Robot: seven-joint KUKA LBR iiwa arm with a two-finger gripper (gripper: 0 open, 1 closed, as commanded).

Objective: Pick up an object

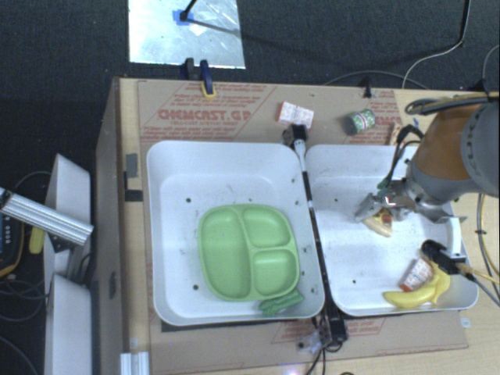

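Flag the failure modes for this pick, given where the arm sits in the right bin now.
1. The pincer is right at a small tan object; whether it is gripped is unclear, so a lift may come up with nothing.
2. The banana and a small orange-and-white item sit crowded against the right bin's near rim, so a grasp there could hit the wall or nudge both.

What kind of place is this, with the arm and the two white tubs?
Probably a robotics lab test bench. A robot arm reaches into the right bin over toy food such as a banana, the left bin holds a green divided plate, and cables trail around.
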